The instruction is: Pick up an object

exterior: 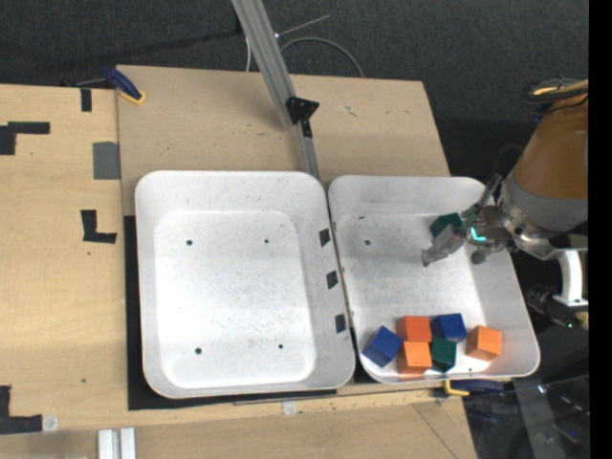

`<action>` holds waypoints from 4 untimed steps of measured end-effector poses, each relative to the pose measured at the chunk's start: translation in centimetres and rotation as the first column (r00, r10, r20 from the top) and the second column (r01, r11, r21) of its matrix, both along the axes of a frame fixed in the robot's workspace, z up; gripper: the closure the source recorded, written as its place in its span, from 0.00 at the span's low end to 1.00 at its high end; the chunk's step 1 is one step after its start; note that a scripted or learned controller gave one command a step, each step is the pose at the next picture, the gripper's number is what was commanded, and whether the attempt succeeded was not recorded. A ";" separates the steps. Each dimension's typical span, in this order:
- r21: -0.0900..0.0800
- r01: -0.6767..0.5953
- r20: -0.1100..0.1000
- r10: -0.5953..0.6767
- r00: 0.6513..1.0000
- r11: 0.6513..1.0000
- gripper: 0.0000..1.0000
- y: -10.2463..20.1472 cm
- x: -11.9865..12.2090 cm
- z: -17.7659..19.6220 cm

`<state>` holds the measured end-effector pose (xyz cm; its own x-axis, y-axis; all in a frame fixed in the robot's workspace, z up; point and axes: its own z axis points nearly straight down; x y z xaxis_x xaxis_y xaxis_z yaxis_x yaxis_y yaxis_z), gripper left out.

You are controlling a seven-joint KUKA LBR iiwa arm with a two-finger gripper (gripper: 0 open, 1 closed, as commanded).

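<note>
End effector (449, 242) inside right bin (382, 208), near far wall, clenched on dark green block (445, 224). Remaining blocks (430, 339), blue, orange and green, clustered against right bin's near wall, well apart from end effector.

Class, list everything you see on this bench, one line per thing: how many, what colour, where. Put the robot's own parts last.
Bins: 2, white, side by side on the bench; left bin, right bin.
Orange blocks: 3, near edge of the right bin.
Blue blocks: 2, same cluster.
Green block: 1, dark green, in that cluster.
Green object: 1, dark green, by the hand near the right bin's right wall; too small to identify.
Clamp: 1, blue and yellow, far left corner of the bench.
Metal strut: 1, grey, slanting down from the top.
Arm: 1, grey with orange band, entering from the right.
Hand: 1, over the right bin.
</note>
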<state>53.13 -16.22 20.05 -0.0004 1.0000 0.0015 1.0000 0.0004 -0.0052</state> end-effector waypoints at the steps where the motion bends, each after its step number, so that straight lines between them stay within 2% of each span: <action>1: -0.001 -0.001 0.004 0.001 1.000 1.000 0.00 0.0 0.1 0.2; 3: -0.001 0.000 -0.001 0.000 1.000 1.000 0.00 -0.3 -0.1 -8.7; 4: -0.001 -0.001 0.001 0.001 1.000 1.000 0.00 -0.2 -0.2 -11.0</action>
